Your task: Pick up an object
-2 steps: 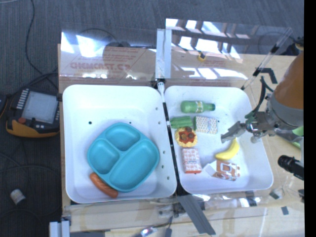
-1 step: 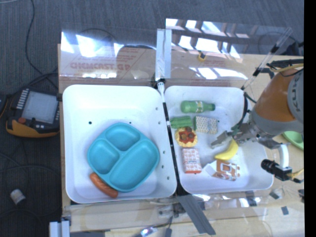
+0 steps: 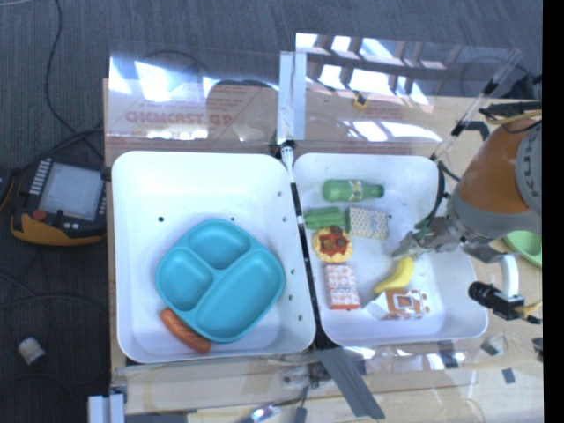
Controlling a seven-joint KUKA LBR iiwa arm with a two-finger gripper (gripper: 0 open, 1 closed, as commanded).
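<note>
The right bin (image 3: 458, 320) holds several small items. A green bottle (image 3: 351, 190) lies at its back, with a green vegetable (image 3: 321, 218) and a speckled box (image 3: 368, 223) in front of it. A round red and yellow piece (image 3: 333, 244) and a pink and white packet (image 3: 342, 286) lie near the divider. A yellow banana (image 3: 397, 275) and a white and orange carton (image 3: 401, 304) lie toward the front. My gripper (image 3: 416, 241) hangs low at the bin's right side, just above and behind the banana's upper end.
The left bin (image 3: 132, 236) holds a blue divided plate (image 3: 220, 276) with an orange sausage (image 3: 183, 329) at its front left edge. Clear panels stand behind both bins. The arm (image 3: 498, 188) comes in over the right bin's right wall. A light green object (image 3: 527, 245) sits outside it.
</note>
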